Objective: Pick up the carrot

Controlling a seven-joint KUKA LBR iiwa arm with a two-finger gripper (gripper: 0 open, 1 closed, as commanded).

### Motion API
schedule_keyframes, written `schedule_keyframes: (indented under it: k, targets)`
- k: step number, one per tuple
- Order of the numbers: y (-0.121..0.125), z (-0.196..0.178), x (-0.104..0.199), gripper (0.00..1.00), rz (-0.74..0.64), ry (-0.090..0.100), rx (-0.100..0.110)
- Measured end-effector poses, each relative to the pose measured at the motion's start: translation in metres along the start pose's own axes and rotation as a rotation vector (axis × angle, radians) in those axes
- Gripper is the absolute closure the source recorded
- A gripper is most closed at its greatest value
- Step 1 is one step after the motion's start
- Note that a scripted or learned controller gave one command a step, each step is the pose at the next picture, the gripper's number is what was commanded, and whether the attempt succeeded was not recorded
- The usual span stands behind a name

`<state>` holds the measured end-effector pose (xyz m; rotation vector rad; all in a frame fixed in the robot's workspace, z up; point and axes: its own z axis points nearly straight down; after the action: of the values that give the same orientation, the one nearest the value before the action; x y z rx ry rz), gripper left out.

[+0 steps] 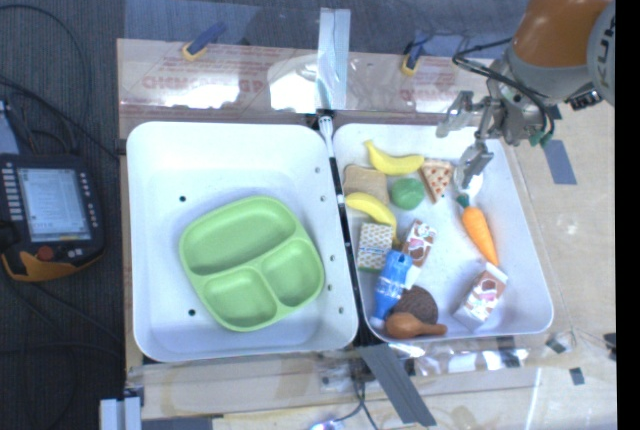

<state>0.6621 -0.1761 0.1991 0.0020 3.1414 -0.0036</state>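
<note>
The orange carrot (pixel 481 234) lies in the right bin (pixel 530 263), near its right wall, with its green top pointing toward the back. My gripper (pixel 464 142) hovers over the bin's back right corner, just behind the carrot's green end. Its fingers are spread open, with nothing between them. One fingertip (pixel 471 168) hangs close above the carrot's top; I cannot tell if it touches.
Around the carrot are a pizza slice (pixel 436 180), a green ball (pixel 406 192), two bananas (pixel 393 159), a small carton (pixel 418 243), a milk carton (pixel 483 298), a blue bottle (pixel 392 283) and a drumstick (pixel 412 323). A green divided plate (pixel 252 261) sits in the left bin (pixel 160 158).
</note>
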Motion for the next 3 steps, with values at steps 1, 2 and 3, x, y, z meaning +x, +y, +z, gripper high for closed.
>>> schedule_keyframes:
  k: [1, 2, 3]
  targets:
    - [-0.021, 0.105, 0.077, 0.0, -0.149, -0.005, -0.001]
    - [-0.021, 0.096, 0.076, 1.0, -0.15, -0.006, 0.002]
    - [0.011, 0.029, 0.081, 1.0, -0.152, -0.006, 0.0]
